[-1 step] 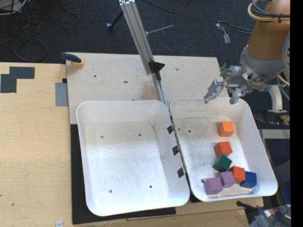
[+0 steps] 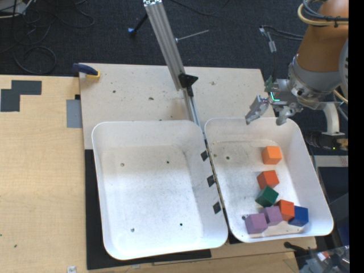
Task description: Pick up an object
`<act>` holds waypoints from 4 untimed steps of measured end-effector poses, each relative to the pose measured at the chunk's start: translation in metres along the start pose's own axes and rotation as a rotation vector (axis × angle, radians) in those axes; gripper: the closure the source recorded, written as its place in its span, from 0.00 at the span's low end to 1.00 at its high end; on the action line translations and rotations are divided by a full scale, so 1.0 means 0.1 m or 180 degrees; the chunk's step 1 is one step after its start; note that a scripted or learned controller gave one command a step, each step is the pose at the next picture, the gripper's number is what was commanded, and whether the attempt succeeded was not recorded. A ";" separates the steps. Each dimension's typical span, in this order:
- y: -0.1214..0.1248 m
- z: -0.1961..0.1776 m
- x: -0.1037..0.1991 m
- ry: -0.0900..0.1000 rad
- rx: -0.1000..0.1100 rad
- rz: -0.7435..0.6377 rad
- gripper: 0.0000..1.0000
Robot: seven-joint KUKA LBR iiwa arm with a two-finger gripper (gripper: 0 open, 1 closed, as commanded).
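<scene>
Bench (image 2: 131,90): pale speckled board, carrying two shallow white bins side by side.

Left bin (image 2: 108,152): white, scuffed floor, sitting against the right bin along a shared edge.

Right bin (image 2: 307,152): white, holding all the blocks along its right and near side.

Arm (image 2: 321,44): grey with an orange section, reaching in from the right and hanging above the far right corner of the right bin.

Slanted metal rail (image 2: 166,36): leaning from the bench's far side down toward the seam between the bins.

Gripper (image 2: 269,112): hovering over the far rim of the right bin, its two fingers standing apart with nothing between them, well apart from the blocks.

Blocks, right bin, far to near:
- orange block (image 2: 272,154), lying alone, nearest the gripper;
- red-orange block (image 2: 268,179), lying just below it;
- green block (image 2: 266,197), touching the red-orange one;
- second orange block (image 2: 286,209), sitting beside the blue block (image 2: 300,215) at the near right corner;
- two purple blocks, one (image 2: 273,214) pressing against the second orange block, the other (image 2: 256,222) lying just left of it.

Small blue-and-yellow item (image 2: 86,70): lying at the bench's far left corner; too small to identify.
</scene>
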State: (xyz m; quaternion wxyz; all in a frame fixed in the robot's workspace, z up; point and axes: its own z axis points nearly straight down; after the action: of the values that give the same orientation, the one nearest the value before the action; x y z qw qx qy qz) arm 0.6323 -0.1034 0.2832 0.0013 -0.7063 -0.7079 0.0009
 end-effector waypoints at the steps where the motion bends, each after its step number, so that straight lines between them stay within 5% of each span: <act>1: 0.01 0.64 0.05 0.0002 0.0020 0.0000 0.00; 3: -0.04 1.84 -0.10 0.0001 0.0023 0.0008 0.00; 4: -0.03 1.70 -0.12 0.0001 0.0006 0.0034 1.00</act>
State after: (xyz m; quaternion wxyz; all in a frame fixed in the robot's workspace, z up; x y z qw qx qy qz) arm 0.6291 -0.1151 0.1133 0.0021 -0.7101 -0.7041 0.0015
